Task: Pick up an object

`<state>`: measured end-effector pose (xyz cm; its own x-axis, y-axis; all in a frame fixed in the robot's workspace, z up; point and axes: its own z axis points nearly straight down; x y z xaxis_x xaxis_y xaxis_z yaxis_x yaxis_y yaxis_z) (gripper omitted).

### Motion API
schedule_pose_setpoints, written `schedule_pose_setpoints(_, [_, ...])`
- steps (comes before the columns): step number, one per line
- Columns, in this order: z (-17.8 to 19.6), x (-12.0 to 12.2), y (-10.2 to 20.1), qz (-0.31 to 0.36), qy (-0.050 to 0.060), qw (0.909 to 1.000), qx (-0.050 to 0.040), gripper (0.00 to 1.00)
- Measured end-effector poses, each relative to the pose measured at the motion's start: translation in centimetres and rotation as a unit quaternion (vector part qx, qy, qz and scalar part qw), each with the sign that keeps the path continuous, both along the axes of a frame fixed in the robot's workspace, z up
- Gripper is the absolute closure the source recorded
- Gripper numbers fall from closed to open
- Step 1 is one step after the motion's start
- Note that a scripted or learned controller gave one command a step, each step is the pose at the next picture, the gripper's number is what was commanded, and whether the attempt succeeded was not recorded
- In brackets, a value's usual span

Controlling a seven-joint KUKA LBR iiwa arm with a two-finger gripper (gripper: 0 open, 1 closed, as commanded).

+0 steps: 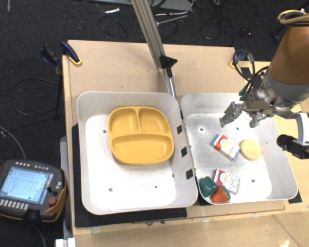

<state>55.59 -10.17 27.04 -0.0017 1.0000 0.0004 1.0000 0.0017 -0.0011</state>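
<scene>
Crowding the right bin's (278, 192) near corner, the red-green toy (215, 188) is touching a carton; your spread gripper (243, 116), gripping nothing, is risking nudging both.

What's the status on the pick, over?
Gripper open, above right bin, holding nothing. Nearest items: small carton and yellow round piece, both untouched. Nothing in the way.

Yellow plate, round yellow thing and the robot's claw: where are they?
Yellow plate (141, 136), camera view, on its centre divider.
Round yellow thing (251, 150), camera view, on its top.
Gripper (243, 117), camera view, midway between its fingertips.
</scene>
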Motion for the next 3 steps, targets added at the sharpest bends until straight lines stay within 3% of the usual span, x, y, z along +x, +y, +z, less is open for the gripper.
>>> schedule_pose_setpoints(1, [0.0, 0.0, 0.0, 0.0, 0.0, 1.0, 0.0, 0.0])
schedule_pose_setpoints(3, [-10.8, -0.6, -0.3, -0.001, 0.002, 1.0, 0.0, 0.0])
